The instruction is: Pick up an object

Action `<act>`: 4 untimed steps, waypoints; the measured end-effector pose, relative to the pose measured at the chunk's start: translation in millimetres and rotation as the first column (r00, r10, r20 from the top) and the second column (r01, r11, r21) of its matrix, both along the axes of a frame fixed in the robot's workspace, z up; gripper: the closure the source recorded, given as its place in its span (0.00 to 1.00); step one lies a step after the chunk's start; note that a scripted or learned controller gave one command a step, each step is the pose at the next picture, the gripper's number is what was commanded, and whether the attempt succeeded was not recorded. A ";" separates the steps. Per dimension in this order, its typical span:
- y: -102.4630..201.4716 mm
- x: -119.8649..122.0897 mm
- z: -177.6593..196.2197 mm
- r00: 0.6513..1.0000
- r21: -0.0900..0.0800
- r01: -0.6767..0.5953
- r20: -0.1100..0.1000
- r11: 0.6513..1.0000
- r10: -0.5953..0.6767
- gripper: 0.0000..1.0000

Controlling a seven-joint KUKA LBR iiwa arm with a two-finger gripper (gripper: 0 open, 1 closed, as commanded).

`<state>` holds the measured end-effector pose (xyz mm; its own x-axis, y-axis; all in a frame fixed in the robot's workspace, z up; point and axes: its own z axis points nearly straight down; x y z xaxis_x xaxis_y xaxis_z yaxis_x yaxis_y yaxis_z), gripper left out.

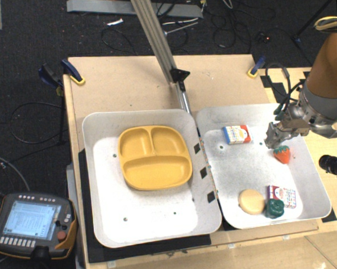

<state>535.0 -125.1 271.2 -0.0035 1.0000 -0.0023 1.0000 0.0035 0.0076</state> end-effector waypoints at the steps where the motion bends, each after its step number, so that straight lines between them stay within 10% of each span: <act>1: 53.5 6.7 2.8 1.000 0.004 -0.004 -0.006 1.000 0.004 1.00; 4: 218.5 2.4 -22.1 1.000 0.004 -0.005 -0.008 1.000 0.005 1.00</act>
